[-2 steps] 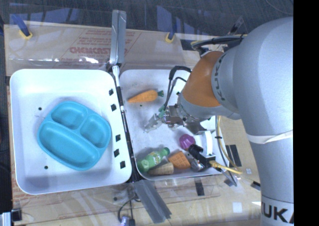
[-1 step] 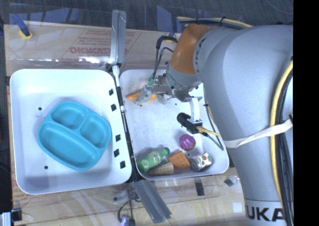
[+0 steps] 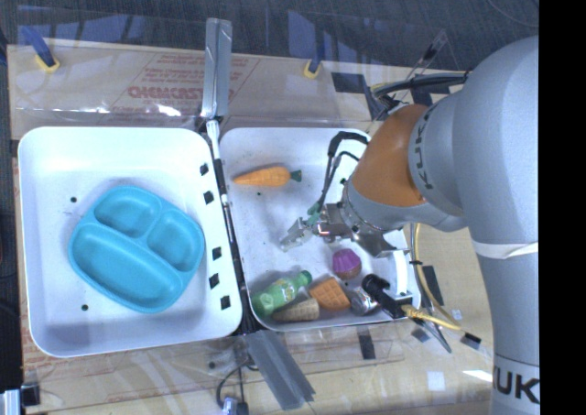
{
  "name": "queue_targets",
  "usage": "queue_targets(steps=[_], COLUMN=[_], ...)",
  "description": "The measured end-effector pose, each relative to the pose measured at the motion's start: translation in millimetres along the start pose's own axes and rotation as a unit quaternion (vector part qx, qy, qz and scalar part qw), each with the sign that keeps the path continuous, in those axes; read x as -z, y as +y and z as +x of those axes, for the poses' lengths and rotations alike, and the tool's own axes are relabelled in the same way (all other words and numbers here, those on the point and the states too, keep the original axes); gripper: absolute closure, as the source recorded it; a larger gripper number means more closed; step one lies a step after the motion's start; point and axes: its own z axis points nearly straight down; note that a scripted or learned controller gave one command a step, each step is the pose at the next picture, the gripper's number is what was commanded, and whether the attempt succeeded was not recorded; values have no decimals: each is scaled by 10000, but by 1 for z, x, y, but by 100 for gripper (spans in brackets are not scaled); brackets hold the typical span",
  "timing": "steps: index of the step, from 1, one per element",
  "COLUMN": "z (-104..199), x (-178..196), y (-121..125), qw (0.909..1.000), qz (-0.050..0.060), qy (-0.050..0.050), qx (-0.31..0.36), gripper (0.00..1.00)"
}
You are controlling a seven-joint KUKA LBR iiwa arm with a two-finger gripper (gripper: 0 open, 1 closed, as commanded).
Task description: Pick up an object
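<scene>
Wooden worktop (image 3: 137, 376) w/ two white bins side by side. Left bin (image 3: 37, 221): blue divided plate (image 3: 137, 248). Right bin (image 3: 275, 143): orange carrot (image 3: 263, 177) near its top left; along the bottom edge a green bottle (image 3: 282, 291), ice-cream cone (image 3: 298, 310), purple ball (image 3: 346, 263). Tool (image 3: 298, 234) sits low mid-bin, apart from these; fingers' state can't tell. Grey arm (image 3: 485, 147) at right, partial "KU" lettering on its base. Red print on sheet behind bins, unreadable.
</scene>
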Motion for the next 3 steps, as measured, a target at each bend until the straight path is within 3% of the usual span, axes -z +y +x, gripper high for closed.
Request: queue_targets(steps=[1, 2, 3], z=[53, 52, 52], x=[-1, 8, 8], y=[-52, -52, -52], qw=[10000, 10000, 10000], qz=[5, 14, 13], qy=[4, 1, 2], qx=[14, 33, 33], gripper=[0, 100, 0])
